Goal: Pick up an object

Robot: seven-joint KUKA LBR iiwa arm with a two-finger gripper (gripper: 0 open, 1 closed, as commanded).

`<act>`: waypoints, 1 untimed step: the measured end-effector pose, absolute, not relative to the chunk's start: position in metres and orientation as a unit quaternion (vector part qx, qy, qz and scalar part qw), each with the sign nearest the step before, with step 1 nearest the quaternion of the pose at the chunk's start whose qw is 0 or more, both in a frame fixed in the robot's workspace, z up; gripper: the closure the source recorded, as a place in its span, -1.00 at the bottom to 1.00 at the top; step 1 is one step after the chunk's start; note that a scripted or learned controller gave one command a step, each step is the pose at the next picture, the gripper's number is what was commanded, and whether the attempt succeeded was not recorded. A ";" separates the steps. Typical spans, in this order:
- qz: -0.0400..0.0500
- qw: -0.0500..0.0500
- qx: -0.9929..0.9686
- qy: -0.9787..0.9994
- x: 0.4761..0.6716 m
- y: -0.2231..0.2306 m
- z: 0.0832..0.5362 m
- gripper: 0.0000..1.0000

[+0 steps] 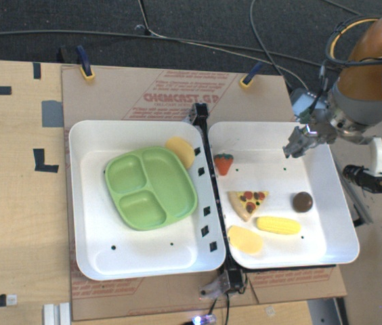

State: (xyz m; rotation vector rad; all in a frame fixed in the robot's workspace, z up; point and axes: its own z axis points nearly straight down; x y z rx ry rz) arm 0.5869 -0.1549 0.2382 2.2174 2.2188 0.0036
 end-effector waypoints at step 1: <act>0.001 0.000 0.705 0.710 0.583 -0.094 0.242 1.00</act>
